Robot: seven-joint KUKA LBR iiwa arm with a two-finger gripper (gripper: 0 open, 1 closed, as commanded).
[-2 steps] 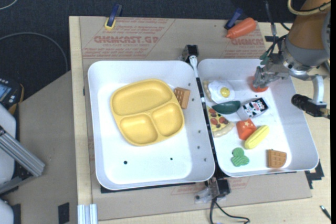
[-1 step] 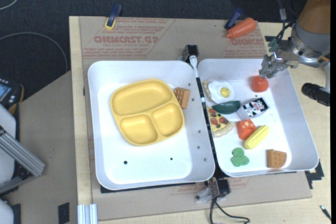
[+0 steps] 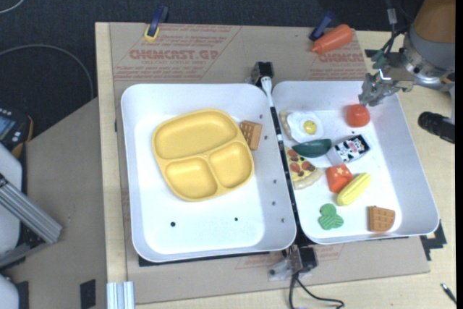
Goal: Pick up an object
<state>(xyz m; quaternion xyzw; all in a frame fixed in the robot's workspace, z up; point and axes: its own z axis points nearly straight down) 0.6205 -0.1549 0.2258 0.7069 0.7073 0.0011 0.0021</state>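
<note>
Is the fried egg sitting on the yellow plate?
No, the fried egg lies in the right bin among the other toy foods, while the yellow plate sits in the left bin.

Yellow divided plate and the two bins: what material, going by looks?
Yellow divided plate: likely moulded plastic, smooth semi-gloss; soft highlights, rounded compartment ridges. Left bin and right bin: probably thin formed white plastic, with rounded corners and flared rims. Could be coated metal; the view leaves that open.
</note>
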